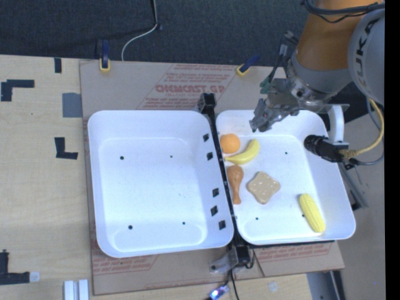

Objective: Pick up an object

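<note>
The tool (pixel 257 125) hangs above the right bin (pixel 331 167); its opening cannot be determined. Nothing is visibly held. The banana (pixel 245 154) lies just below it.

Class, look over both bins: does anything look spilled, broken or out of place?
Nothing stands out. The orange, banana, drumstick, bread slice and corn cob all lie inside the right bin, intact.

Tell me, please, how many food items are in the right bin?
5: orange and banana at upper left, drumstick beneath them, bread mid-bin, corn lower right. None seems hidden.
</note>
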`<action>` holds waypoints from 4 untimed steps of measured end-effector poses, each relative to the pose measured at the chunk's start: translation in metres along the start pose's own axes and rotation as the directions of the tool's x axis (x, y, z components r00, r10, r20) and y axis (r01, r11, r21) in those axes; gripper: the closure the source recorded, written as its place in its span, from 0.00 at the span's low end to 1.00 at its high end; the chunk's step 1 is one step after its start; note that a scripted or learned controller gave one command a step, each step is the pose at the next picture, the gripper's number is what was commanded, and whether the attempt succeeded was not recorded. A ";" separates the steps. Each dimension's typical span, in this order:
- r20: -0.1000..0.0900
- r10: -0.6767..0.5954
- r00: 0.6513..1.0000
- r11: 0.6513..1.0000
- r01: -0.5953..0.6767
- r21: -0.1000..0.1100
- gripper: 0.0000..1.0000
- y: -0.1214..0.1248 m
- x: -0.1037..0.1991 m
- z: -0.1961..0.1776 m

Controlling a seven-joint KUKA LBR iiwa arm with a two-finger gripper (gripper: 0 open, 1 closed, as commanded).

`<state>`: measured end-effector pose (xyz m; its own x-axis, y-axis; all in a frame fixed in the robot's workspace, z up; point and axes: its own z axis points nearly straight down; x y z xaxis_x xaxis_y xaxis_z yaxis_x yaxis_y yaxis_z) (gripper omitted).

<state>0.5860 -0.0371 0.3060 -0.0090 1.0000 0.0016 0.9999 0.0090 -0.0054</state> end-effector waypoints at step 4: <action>0.006 0.004 1.000 1.000 -0.004 0.009 1.00 -0.082 0.073 -0.067</action>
<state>0.5041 0.0351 0.3735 -0.0048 1.0000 -0.0045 0.9999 0.0047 -0.0141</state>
